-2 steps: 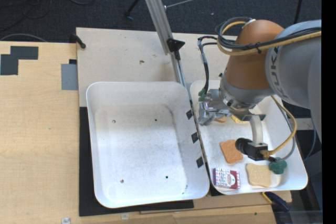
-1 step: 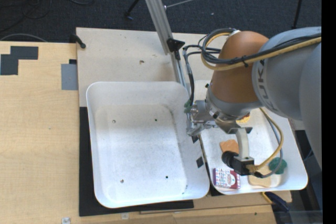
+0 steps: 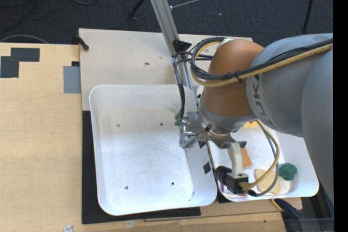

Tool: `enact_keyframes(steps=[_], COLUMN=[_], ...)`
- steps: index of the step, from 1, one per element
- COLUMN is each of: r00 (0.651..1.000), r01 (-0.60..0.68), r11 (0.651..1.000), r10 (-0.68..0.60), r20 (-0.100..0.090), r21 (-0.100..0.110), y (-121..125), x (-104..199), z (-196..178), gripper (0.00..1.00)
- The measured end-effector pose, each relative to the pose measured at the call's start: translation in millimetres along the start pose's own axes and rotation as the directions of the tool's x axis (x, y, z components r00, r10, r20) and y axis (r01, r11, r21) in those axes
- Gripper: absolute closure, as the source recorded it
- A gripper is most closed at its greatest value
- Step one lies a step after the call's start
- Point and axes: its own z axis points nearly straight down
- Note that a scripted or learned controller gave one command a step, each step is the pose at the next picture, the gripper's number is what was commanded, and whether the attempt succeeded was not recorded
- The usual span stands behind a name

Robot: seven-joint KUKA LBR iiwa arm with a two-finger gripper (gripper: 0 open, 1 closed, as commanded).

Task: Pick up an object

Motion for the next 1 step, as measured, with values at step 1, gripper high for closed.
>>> enact_keyframes(steps=[1], r00=[1.0], r01=[-0.003], r11=[1.0], r10=[0.003], r20=[0.002], r21=[-0.005], y=[-7.2], x=[1.8], z=[-24.0], gripper=[1.0])
